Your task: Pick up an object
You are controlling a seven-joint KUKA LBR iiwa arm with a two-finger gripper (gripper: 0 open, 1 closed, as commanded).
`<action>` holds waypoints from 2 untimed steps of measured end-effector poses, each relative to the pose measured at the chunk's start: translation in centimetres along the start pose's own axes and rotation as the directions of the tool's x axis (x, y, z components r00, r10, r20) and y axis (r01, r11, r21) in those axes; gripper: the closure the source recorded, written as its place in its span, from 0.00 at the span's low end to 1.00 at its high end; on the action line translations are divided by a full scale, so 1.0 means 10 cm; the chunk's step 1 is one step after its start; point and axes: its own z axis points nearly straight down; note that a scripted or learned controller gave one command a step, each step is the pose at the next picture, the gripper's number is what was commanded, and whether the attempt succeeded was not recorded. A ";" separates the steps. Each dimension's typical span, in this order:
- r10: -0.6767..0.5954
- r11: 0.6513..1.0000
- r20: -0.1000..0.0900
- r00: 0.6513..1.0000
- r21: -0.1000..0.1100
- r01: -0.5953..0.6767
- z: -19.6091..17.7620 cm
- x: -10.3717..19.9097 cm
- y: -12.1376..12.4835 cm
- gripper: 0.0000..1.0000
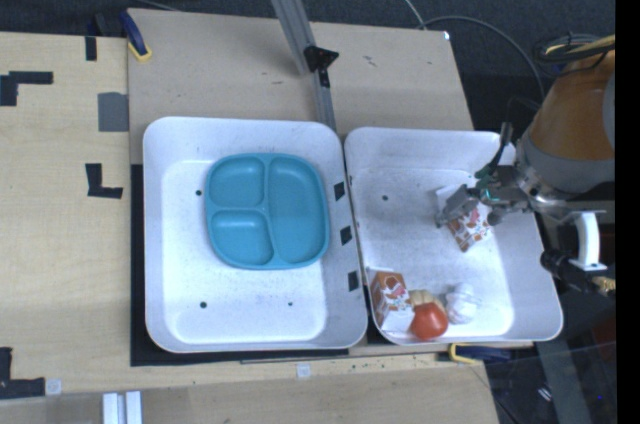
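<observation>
My gripper (468,208) hangs low in the right bin (400,162), and whether it grips anything I cannot tell. A small red-and-white packet (471,228) sits right under its tip, touching or nearly so. Toward the near rim from me lie a red-and-white carton (389,295), a tomato (429,321) and a pale crumpled item (462,303). Far off to my front, in the left bin (165,212), rests a blue divided plate (267,211).

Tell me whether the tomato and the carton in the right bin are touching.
Touching. The camera view shows the red tomato pressed against the lower right corner of the small carton, with no white bin floor between them, at the bin's near edge.
</observation>
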 end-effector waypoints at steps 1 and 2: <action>0.000 1.000 0.000 1.000 0.000 0.000 0.00 0.00 0.00 0.00; 0.001 1.000 0.000 1.000 0.004 -0.001 0.44 0.00 -0.05 0.00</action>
